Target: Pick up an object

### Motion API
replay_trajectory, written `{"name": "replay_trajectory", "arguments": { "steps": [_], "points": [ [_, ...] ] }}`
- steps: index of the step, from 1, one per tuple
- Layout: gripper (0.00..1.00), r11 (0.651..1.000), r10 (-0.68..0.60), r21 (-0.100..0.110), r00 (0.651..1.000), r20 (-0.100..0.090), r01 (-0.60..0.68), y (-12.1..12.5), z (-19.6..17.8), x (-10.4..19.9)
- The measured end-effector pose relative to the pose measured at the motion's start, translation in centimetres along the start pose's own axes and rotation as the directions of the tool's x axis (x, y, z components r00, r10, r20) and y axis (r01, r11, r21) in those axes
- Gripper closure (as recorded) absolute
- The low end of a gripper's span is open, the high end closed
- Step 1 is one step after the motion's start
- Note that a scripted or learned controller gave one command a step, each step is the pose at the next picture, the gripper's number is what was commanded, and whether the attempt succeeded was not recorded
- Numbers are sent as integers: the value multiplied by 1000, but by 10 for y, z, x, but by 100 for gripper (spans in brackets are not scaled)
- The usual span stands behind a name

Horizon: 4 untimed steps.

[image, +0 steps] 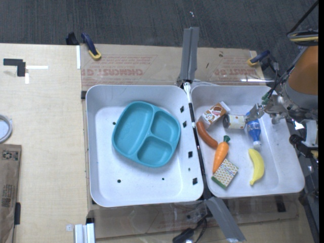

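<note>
While the gripper (259, 110) is hanging over the right bin (283, 186), you cannot tell how far it is opened, and nothing is showing in its grasp. The blue bottle (253, 130) is lying just beside it, between the small can (235, 121) and the banana (256, 166). You are advised to be centring over the bottle's body, descending straight and closing across its narrow width. The bottle is looking small, with a blue label and a pale cap.
</note>
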<state>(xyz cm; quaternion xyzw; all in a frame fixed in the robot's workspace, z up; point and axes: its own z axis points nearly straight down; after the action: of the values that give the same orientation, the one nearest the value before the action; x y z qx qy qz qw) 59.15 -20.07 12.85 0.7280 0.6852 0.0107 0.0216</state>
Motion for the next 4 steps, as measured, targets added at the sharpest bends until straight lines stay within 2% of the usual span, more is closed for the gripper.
{"name": "replay_trajectory", "arguments": {
  "steps": [1, 2, 3, 4],
  "points": [
    [0, 998, -26, 49, 1000, -15, 27, -23, 36, 24],
    [100, 999, -25, 48, 1000, -15, 26, -22, 27, 23],
    [0, 999, -25, 48, 1000, -15, 25, -22, 27, 23],
    [100, 999, -24, 49, 1000, -14, 25, -22, 18, 22]
  ]
}}
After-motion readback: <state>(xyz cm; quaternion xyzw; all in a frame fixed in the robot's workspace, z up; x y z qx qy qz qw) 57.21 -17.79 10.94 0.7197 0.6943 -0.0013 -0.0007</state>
